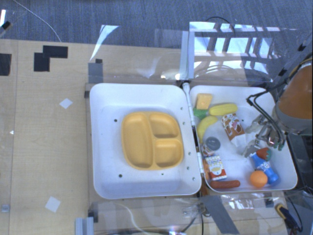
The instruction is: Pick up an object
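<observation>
Gripper (252, 140) low in rt bin (291, 156), fingers open, nothing held

My arm (296, 99) runs off the right edge, so I see just its orange band and wrist. My tool (255, 140) is a blur of metal over the right bin (293, 177); I cannot tell how its tips stand. It covers part of the blue object (266, 170) and the red piece (263, 153) beside it. The small carton's (214, 167) print is too small to read. The green item (199, 113) lies half under the banana (205, 125).
</observation>
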`<control>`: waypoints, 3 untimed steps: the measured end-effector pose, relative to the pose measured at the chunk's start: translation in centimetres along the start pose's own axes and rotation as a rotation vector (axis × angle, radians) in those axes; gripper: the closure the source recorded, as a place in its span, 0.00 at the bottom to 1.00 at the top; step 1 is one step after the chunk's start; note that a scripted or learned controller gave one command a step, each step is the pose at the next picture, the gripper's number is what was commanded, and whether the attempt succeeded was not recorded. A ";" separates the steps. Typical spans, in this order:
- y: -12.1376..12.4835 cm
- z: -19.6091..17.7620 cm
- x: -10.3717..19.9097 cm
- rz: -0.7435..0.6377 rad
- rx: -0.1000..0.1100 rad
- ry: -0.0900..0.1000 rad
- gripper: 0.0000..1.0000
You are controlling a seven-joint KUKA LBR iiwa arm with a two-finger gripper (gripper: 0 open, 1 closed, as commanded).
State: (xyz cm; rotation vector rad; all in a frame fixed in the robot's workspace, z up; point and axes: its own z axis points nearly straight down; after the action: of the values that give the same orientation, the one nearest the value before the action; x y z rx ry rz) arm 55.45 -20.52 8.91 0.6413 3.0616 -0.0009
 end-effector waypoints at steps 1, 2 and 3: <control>3.7 -0.9 -8.0 0.350 -0.001 0.001 0.00; 4.3 -0.1 0.1 0.673 0.003 0.008 0.00; 2.5 -13.9 -0.3 0.455 -0.002 -0.006 0.00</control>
State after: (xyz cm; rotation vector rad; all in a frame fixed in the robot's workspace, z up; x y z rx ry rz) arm 56.54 -18.31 22.83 1.3131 2.8324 0.0046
